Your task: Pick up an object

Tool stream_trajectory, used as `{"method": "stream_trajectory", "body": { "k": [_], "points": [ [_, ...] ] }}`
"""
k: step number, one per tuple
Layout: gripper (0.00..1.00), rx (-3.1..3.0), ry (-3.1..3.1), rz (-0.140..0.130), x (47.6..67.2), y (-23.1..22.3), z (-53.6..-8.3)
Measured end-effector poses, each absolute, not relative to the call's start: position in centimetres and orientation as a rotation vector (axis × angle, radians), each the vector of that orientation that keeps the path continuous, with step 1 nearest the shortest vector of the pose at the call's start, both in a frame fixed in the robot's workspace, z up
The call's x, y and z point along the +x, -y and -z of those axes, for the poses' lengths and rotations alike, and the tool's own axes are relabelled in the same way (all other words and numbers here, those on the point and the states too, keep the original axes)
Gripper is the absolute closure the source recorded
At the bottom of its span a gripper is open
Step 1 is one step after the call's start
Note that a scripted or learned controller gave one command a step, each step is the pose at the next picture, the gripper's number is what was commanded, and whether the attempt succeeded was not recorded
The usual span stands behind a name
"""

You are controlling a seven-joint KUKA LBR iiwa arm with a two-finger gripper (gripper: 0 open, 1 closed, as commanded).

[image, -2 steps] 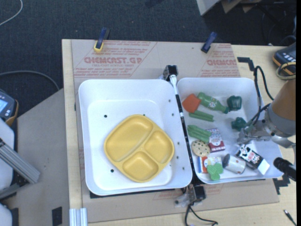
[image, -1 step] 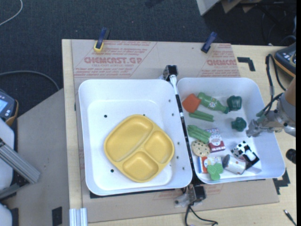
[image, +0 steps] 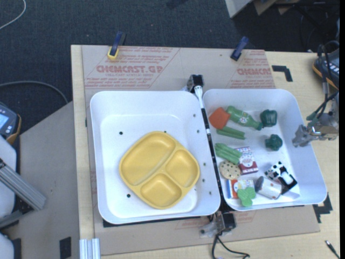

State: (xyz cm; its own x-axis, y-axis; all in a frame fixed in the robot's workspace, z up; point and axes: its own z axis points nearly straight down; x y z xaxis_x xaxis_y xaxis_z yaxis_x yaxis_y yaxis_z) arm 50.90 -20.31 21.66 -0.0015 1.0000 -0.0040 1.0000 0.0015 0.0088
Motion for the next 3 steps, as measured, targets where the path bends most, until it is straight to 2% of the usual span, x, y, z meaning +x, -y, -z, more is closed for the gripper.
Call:
{"method": "stream_trajectory", "body": {
  "k": [1, 2, 3],
  "points": [
    [1.00, 2.217, -2.219, -0.002, 51.0, 20.3, -22.6],
    [1.00, 2.214, -2.224, -0.003, 53.7, 16.0, -22.3],
    [1.00, 2.213, -2.226, -0.005, 57.5, 12.1, -21.3]
  ]
}}
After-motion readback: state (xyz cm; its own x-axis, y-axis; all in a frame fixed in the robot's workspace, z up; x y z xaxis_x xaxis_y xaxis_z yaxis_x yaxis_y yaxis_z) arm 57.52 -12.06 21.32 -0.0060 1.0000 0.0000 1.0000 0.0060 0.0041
